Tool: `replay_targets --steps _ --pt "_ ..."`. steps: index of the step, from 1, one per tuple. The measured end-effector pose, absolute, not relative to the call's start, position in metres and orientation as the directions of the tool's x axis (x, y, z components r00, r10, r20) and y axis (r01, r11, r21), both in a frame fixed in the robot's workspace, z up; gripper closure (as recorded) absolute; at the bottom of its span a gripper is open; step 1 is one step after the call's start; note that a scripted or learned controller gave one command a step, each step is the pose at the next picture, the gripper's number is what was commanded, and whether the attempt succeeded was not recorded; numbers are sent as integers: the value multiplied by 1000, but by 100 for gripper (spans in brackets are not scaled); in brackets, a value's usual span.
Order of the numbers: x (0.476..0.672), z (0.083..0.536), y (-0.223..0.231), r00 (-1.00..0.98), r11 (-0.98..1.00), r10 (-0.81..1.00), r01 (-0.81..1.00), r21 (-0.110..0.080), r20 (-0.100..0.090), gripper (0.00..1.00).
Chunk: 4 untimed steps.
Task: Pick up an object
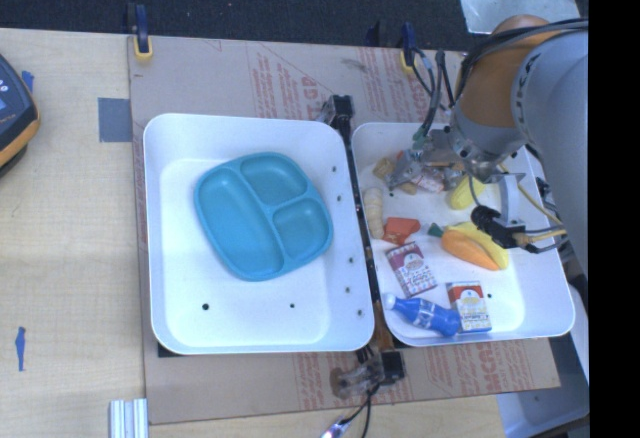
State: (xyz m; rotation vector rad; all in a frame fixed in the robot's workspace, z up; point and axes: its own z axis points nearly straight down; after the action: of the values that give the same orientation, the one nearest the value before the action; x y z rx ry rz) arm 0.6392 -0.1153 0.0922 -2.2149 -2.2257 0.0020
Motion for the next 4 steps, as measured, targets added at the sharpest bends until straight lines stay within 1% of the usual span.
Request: replay_targets --steps 1,2,3,4 --pt "657 191 -146 -3 3 1000 1000 -1 0 0" --pt "601 91 -102 -4 4 1000 1000 -6 0 0" --pt "546 91 -103 -5 5 1000 1000 -4 -1 0" --pt "546 102 -104 -7 7 1000 1000 -5 -2 100"
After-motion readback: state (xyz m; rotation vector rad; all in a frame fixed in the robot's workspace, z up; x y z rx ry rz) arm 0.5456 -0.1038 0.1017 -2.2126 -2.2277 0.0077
